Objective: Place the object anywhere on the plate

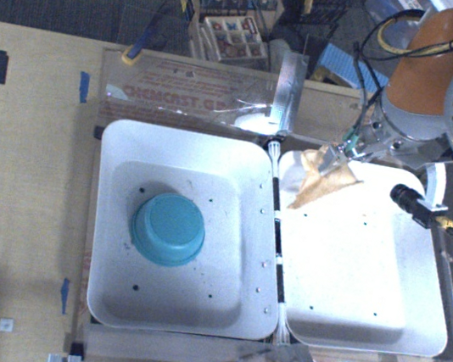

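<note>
A round blue plate [169, 228] lies in the left white bin [127, 159], a little left of its middle. A tan wedge-shaped object [327, 182] is at the far left corner of the right bin [360, 310]. Its upper end runs up between the fingers of my gripper [340, 154], which is shut on it. Its lower tip points toward the divider between the bins. The grey arm with its orange band [432, 56] comes in from the upper right.
A pale translucent patch [298, 166] lies beside the tan object at the right bin's far left corner. A black cable plug [408, 200] hangs over that bin's far right. A clear plastic sheet [189, 97] and boxes [231, 22] lie behind the bins.
</note>
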You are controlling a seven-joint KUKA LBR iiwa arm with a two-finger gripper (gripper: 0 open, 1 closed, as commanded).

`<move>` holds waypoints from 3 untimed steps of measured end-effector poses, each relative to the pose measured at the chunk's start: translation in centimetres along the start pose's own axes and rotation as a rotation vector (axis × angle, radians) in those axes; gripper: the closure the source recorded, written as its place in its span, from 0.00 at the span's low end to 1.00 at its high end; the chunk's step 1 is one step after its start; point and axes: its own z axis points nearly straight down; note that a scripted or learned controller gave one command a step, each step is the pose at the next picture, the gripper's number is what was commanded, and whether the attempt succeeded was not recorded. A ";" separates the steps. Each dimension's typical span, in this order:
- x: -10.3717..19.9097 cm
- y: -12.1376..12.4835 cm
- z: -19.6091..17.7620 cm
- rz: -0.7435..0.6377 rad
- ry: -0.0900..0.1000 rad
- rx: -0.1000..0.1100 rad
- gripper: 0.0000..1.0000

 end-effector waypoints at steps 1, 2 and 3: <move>-0.1 0.1 -3.0 -0.001 -0.001 -0.003 1.00; 4.3 1.2 -2.3 -0.402 0.003 0.000 1.00; 9.6 1.9 -1.8 -0.799 0.003 -0.002 1.00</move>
